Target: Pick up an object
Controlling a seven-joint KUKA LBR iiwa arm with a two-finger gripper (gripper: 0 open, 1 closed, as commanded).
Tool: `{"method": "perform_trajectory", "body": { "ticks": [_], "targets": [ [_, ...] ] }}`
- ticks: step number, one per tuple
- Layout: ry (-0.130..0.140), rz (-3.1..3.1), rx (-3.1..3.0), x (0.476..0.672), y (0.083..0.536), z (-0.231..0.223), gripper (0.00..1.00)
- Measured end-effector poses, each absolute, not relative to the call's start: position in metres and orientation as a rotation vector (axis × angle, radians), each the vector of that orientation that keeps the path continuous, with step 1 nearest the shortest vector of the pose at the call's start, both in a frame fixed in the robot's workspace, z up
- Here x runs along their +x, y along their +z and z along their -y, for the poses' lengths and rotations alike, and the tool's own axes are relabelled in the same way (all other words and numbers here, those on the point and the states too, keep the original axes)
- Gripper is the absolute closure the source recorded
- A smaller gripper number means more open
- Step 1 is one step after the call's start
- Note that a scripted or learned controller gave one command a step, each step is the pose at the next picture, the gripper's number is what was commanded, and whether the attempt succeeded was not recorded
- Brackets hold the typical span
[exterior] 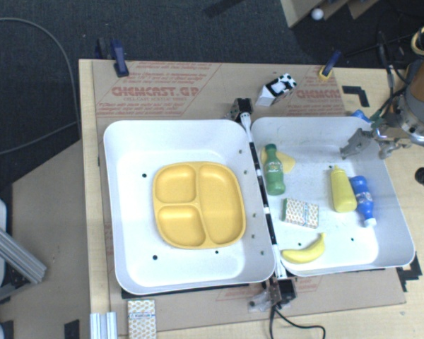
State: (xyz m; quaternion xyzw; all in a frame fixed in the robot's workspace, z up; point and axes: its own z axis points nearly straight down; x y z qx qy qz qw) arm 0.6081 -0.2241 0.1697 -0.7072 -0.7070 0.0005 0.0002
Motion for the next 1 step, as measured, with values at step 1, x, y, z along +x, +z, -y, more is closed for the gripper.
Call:
{"method": "perform_trajectory", "body": {
  "ticks": [1],
  "targets": [
    [0.001,2.222,-2.219,0.6004,0.0842,0.1681,0.0]
  ]
}}
